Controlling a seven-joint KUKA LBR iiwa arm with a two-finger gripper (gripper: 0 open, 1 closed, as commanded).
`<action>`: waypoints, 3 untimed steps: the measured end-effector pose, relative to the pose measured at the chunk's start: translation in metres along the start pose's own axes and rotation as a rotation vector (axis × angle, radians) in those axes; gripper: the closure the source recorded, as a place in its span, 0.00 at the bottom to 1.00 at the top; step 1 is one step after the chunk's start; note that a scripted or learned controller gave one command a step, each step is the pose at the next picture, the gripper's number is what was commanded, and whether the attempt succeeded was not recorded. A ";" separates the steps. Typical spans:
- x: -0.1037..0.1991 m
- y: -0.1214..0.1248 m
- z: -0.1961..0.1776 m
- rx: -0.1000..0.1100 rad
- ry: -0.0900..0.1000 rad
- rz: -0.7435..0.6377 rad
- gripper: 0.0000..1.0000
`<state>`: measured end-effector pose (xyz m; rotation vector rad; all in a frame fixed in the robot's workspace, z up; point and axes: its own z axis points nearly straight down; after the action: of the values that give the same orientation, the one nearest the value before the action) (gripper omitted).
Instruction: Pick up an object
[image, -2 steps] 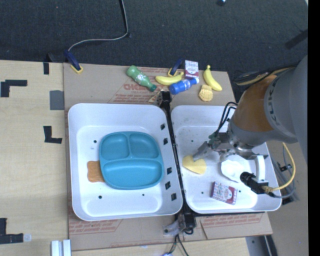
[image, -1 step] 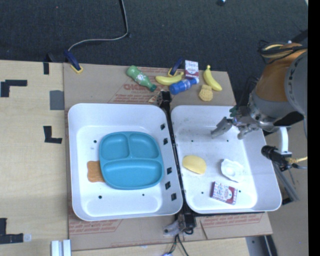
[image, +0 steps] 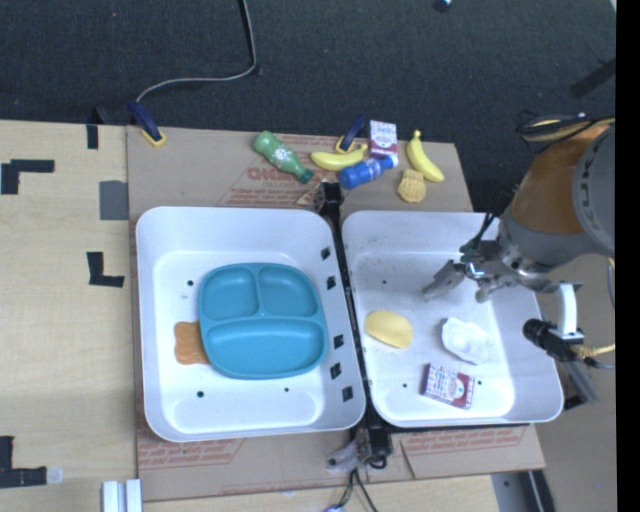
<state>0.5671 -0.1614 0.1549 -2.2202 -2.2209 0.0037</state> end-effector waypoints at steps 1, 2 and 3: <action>0.005 -0.028 0.014 -0.001 0.001 0.000 0.00; -0.019 0.029 -0.033 -0.003 -0.001 -0.001 0.00; -0.019 0.001 -0.003 0.000 0.000 0.000 0.00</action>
<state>0.5685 -0.1806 0.1578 -2.2203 -2.2208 0.0031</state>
